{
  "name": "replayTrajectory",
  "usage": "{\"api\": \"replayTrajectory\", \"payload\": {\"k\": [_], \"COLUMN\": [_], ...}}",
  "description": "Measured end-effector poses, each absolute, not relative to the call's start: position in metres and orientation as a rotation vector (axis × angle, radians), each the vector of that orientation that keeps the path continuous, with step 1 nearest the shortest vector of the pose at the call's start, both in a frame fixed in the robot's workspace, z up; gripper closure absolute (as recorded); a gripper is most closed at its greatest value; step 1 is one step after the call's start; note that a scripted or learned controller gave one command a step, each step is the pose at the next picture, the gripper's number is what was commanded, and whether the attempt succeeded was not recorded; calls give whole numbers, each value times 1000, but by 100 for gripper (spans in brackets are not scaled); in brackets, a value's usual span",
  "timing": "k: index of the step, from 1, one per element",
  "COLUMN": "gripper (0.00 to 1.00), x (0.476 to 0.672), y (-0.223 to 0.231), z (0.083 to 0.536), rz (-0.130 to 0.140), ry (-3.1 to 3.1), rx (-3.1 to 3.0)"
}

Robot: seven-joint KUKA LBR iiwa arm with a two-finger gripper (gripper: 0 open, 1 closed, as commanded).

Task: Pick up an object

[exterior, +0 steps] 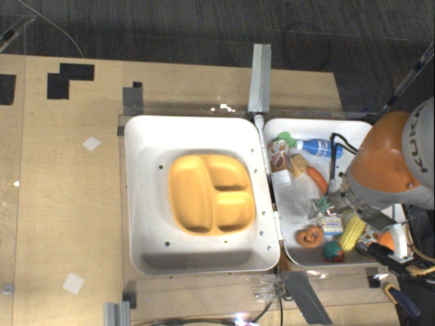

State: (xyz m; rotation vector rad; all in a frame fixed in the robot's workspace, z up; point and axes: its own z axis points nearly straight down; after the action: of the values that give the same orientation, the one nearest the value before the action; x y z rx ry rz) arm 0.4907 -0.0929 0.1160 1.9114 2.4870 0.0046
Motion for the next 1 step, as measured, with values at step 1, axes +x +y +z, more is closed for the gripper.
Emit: {"api": "replayTrajectory", "payload": {"k": [1], "gripper": [0], "x": [490], "y": [-93], "z": [115], "rz": [4], "ry": [2488], "rx": [1912]}}
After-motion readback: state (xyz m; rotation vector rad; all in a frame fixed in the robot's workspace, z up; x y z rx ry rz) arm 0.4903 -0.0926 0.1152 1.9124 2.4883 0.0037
